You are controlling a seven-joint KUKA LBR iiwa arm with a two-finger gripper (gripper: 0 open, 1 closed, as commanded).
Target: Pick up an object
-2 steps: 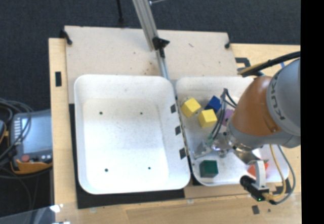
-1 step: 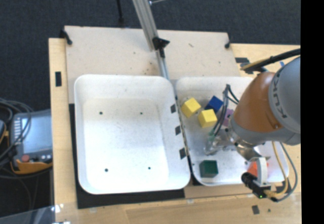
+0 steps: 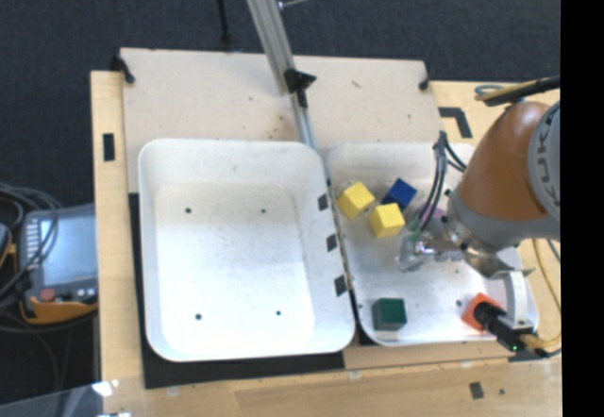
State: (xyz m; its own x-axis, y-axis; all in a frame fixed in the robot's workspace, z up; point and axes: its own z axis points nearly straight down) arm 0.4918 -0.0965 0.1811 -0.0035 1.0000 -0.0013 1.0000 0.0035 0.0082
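Observation:
The right bin [image 3: 425, 335] holds two yellow cubes [image 3: 356, 199] [image 3: 387, 219] close together and a blue cube [image 3: 401, 192] just behind them. Near the bin's front edge lies a green cube [image 3: 389, 313]. My gripper [image 3: 413, 253] hangs over the middle of this bin, just in front and to the right of the nearer yellow cube, with bare bin floor under it. No object shows in it. An orange piece [image 3: 475, 306] lies by the front right corner.
The left bin [image 3: 160, 170] stands beside the right one, their walls meeting in the middle. A slanted metal rail [image 3: 264, 9] rises from behind the bins. My arm's orange band [image 3: 505, 170] covers the right bin's far right part.

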